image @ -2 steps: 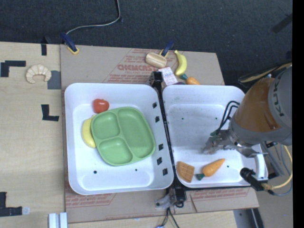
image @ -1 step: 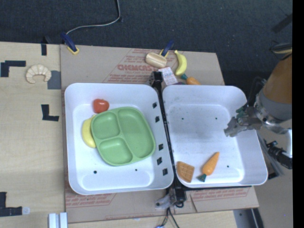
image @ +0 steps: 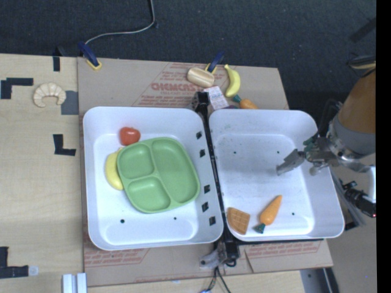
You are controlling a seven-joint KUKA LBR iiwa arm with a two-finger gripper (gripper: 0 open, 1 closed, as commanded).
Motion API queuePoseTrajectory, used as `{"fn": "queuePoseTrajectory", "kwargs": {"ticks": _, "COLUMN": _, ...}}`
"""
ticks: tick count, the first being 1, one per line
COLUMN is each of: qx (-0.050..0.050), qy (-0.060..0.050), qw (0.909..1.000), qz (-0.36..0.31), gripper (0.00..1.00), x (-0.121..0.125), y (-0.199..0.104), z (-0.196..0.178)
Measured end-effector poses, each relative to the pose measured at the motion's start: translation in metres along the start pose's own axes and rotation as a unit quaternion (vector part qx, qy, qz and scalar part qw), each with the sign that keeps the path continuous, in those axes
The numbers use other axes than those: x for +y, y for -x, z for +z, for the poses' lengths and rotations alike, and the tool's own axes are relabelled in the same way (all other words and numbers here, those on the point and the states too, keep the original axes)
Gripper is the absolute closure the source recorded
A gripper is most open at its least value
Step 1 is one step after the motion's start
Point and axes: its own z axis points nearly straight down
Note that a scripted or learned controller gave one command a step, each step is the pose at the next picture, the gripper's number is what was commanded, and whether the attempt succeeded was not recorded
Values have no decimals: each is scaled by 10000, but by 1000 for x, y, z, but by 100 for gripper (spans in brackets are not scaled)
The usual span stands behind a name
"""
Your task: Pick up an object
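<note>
An orange carrot (image: 270, 210) with a green stub lies near the front of the right bin (image: 256, 133). A tan waffle-like cracker (image: 238, 220) sits just left of it. My gripper (image: 300, 165) hovers over the right side of this bin, above and to the right of the carrot. It is open, its fingers (image: 288, 163) are spread, and nothing is between them. In the left bin (image: 98, 163) a green divided plate (image: 157, 174) lies with a red tomato (image: 129, 135) behind it and a yellow banana (image: 113, 171) against its left edge.
Behind the bins, on the cardboard, lie a bread roll (image: 200, 76), a small banana (image: 232, 80), a little white box (image: 215, 96) and an orange piece (image: 247, 104). A croissant (image: 49, 94) rests on the bench at far left. A black divider (image: 208, 163) runs between the bins.
</note>
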Motion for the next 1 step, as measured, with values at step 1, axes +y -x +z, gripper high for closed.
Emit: {"fn": "queuePoseTrajectory", "kwargs": {"ticks": 1, "qx": 10, "qy": 7, "qw": 10000, "qz": -8, "gripper": 0, "x": -30, "y": -27, "z": 119}}
